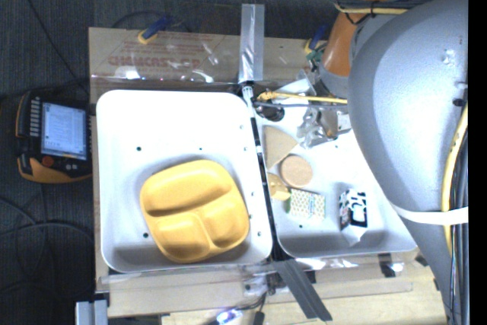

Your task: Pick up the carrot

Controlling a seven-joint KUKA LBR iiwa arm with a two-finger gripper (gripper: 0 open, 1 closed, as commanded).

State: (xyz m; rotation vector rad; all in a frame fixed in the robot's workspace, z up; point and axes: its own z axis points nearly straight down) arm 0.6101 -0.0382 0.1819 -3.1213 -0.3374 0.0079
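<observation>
I see my claw (319, 125) low over the right bin (380, 236), but I cannot tell its state. No carrot is visible to me; the yellow divided tray (195, 208) sits in the left bin (114, 164).

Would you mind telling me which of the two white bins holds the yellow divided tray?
The left bin holds the yellow divided tray. The right bin, under the arm, holds small items instead, such as a round tan disc and a black-and-white packet.

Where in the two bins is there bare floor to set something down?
Left bin: bare floor above and left of the yellow tray. Right bin: crowded, with the round disc, patterned packet, black-and-white item and gripper; one small patch along its bottom wall.
</observation>
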